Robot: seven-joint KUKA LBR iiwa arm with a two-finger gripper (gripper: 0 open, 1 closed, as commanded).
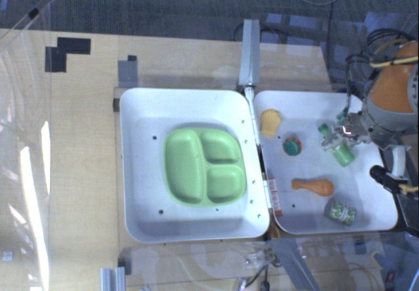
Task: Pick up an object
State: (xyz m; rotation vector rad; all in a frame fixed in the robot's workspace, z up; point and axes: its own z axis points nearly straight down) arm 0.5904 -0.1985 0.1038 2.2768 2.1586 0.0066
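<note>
**Pincer sitting over the little green bottle: thoughts on the grab**

So the arm is reaching in from the right and the pincer point(342, 134) is hovering at the top right of the right bin point(308, 221), right where a small green bottle-shaped thing point(342, 154) is lying tilted on the bin floor. There's another small green piece point(324, 130) just beside it. I honestly can't tell whether the pincer is open, closed or gripping anything; it's all too small and cluttered there.

My guess is the bottle is light, hollow plastic, fairly stiff but smooth, so it's probably going to slip or roll if pinched off-centre. I'd be taking it across the middle of the body, square to its long axis, not at the narrow end.

Other candidates in the same bin: a yellow lump point(270, 121) near the left wall, a round green-and-red ball point(292, 146), an orange gourd-shaped piece point(313, 186) and a green patterned can point(341, 212) lying near the front. The green divided tray point(203, 165) is sitting in the left bin point(141, 152), well apart from all this.
</note>
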